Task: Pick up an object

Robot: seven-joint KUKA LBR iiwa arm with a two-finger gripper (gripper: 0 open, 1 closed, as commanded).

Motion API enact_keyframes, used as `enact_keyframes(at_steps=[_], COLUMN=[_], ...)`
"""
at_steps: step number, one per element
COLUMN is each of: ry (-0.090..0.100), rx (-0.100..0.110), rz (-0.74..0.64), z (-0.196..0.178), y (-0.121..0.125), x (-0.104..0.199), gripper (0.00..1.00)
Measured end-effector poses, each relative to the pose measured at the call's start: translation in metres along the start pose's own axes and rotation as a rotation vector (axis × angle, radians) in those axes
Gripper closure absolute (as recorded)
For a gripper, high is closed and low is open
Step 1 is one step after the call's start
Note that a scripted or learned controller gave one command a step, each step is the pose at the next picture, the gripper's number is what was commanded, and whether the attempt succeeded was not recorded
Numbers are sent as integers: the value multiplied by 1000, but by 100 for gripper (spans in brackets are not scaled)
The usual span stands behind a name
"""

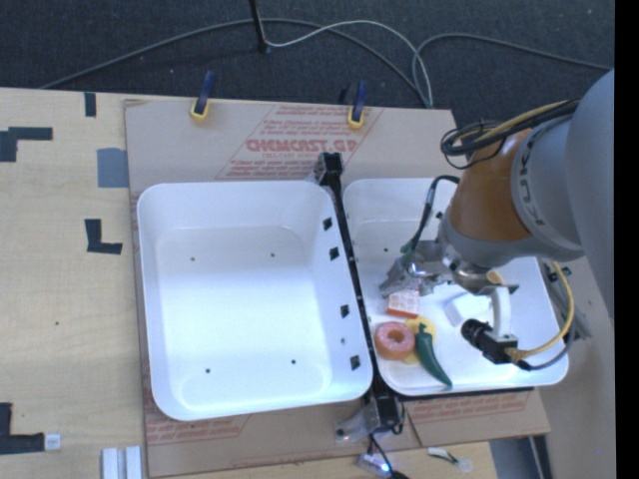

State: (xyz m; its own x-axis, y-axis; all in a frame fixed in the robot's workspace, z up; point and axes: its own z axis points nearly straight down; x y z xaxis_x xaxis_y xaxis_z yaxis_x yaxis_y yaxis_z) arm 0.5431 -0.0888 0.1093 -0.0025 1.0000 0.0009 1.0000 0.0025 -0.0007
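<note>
My gripper (404,275) hangs low inside the right white bin (374,203), near its left wall. Just under it lies a small red and white packet (402,303), too close to tell whether they touch. Toward the bin's front sit a pink-orange ring (394,340), a green chili-shaped piece (432,358) and a bit of yellow (422,329) between them. The grey arm with its orange band (484,203) covers much of the bin's right half.
The left white bin (160,267) lies alongside, joined to the right one by a black clipped seam (344,267). Two clamps (204,103) hold the cardboard base at the back. A yellow and black cable (544,352) loops off the wrist over the right bin's front corner.
</note>
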Motion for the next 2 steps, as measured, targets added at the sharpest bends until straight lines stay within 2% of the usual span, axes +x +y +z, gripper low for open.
enact_keyframes(at_steps=[1,2], ry=[-2,0], rx=[-4,-1], rz=[3,-1], z=[-48,-81], y=[22,-54], x=[-14,41], gripper=[100,100])
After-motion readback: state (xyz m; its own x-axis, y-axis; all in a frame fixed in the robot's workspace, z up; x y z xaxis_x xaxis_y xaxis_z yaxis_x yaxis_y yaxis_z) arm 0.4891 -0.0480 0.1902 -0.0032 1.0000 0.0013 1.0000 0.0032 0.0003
